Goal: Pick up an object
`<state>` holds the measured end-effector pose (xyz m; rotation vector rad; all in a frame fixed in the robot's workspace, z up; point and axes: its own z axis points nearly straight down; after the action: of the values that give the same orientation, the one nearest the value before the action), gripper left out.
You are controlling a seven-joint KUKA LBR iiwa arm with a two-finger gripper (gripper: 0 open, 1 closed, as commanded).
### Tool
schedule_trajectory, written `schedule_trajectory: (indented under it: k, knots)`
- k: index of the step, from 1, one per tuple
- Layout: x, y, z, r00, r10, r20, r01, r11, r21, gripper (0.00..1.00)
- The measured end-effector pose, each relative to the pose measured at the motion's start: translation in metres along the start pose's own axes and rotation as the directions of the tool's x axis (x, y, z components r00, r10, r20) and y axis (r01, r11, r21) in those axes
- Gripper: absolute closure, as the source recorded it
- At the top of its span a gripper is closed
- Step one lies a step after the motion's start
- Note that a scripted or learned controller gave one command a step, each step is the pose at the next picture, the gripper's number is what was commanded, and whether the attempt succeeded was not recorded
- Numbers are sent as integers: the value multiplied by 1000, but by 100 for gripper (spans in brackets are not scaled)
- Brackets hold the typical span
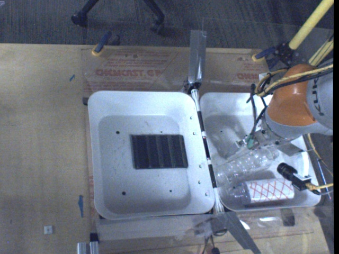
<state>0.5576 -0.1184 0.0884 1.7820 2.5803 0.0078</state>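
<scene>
Two white plastic bins sit side by side on a light brown wooden bench (37, 142). Both bins are shallow, smooth and have round corners.

The left bin (106, 110) is in the middle of the frame. A dark flat slab (159, 151) lies in the middle of its floor. The slab is a rectangle with long ridges running from top to bottom. Small dark dots mark the white floor around it.

The right bin (220, 115) is at the right of the frame. The arm (290, 107) hangs over it, grey and round, with a shiny orange band. The gripper (253, 142) is low in this bin, just above a clear bottle (248, 164). I cannot tell how far open it is, or if it has hold of anything.

The clear bottle lies on its side near the middle of the right bin. It is see-through plastic and looks bumpy and crinkled. Just below it, by the bottom wall of the bin, lies a checked pack (270, 189). The pack is a long box shape with a red and white criss-cross pattern.

Behind the bins a see-through sheet with red letters (132, 72) lies flat on the bench. A thin grey metal post (197, 57) stands at the top where the two bins meet. A yellow pole (313, 16) slants across the upper right corner.
</scene>
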Motion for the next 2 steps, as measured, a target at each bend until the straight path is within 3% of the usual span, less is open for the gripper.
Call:
schedule_trajectory:
  k: [1, 2]
  knots:
    - [-1, 0, 0, 1000, 1, 0, -1, 1000, 0, 0]
    - [6, 46, 0, 1000, -24, 2, 24, 1000, -2, 0]
